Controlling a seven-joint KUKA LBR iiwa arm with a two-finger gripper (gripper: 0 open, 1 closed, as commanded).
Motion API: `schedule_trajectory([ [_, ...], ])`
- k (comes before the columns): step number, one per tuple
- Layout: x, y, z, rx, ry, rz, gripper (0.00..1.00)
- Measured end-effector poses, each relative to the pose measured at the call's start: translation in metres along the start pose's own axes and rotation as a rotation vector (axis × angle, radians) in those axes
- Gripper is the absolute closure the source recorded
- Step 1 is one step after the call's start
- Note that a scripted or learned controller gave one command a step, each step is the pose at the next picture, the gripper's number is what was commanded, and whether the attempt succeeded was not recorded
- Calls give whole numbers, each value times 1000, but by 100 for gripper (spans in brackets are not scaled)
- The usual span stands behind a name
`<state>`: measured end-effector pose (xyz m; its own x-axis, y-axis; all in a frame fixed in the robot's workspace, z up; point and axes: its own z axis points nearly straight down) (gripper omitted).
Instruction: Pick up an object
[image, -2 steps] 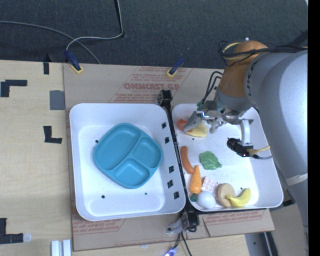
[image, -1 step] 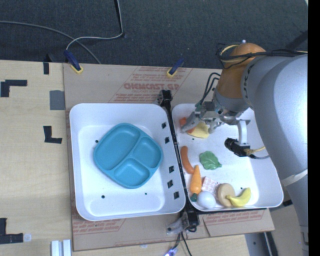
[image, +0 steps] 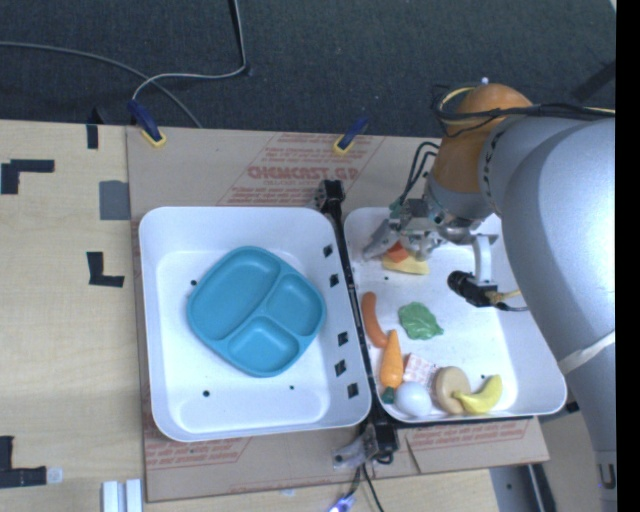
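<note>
Counter (image: 60, 330): pale wood, black tape marks. Cardboard sheet (image: 230, 170) clamped on top. Dark carpet floor (image: 330, 50) behind, grey cable (image: 180, 72) trailing.
</note>
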<state>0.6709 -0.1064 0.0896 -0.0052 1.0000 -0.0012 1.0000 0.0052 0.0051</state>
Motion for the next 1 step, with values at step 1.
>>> schedule_trajectory([
  [1, -1, 0, -10, 1, -4, 0, 100],
])
